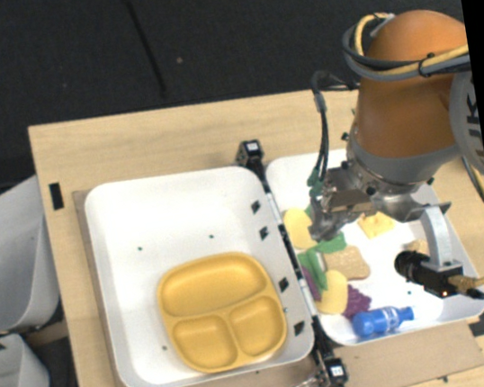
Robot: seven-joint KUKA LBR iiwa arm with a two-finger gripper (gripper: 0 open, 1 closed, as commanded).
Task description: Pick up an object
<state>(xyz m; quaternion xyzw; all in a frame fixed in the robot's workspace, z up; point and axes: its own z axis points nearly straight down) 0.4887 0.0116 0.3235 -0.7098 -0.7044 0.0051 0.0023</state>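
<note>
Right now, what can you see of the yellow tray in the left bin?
The yellow tray looks like matte plastic, rounded-rectangular, with three compartments: one wide one at the far side, two smaller ones at the near side. It lies flat, slightly turned, in the near right part of the left bin, close to the bin's near and right walls. Its compartments hold nothing.

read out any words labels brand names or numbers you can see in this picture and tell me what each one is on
No text can be read anywhere.
Blue bottle in the right bin: any label is too small and blurred to read.
Dark marks on the arm's grey casing at the frame's edge: cut off, unreadable.
Yellow divided tray in the left bin: plain, no marking.
</note>
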